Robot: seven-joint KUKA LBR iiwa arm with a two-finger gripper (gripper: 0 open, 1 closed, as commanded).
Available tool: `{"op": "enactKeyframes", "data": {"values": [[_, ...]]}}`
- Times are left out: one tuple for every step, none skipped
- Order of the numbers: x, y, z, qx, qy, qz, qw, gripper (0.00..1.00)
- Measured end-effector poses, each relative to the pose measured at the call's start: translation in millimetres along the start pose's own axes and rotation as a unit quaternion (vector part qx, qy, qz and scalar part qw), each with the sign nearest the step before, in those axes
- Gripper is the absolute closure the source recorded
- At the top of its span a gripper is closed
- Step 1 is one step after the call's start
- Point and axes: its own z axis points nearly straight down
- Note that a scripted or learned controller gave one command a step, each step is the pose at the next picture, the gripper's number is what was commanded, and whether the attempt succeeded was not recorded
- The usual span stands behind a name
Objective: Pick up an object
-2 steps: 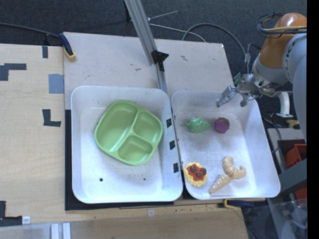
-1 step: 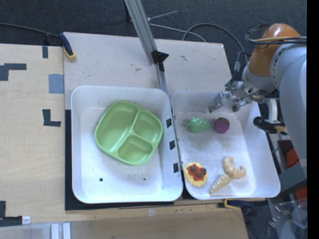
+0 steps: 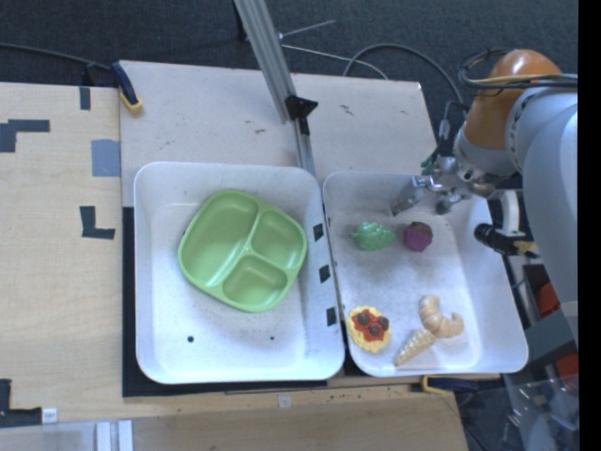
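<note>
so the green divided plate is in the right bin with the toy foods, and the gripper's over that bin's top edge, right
Not quite. The camera view shows the green divided plate alone in the left bin. The toy foods do lie in the right bin, and the gripper is over its top edge.

Grey arm (image 3: 549, 148), orange band, black cables, seemingly metallic claw (image 3: 424, 195).

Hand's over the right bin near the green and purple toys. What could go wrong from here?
1. The green toy and purple toy lie close together, so a descent by the hand might nudge one while reaching for the other.
2. The hand sits near the right bin's far wall, so a descent there might clip the rim.
3. Both toys look small and rounded; they may slip out.
</note>
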Motion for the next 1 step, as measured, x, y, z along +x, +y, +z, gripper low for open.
{"op": "enactKeyframes", "data": {"values": [[0.3,-0.4,-9.4,0.0,0.0,-0.001,1.0,1.0]]}}
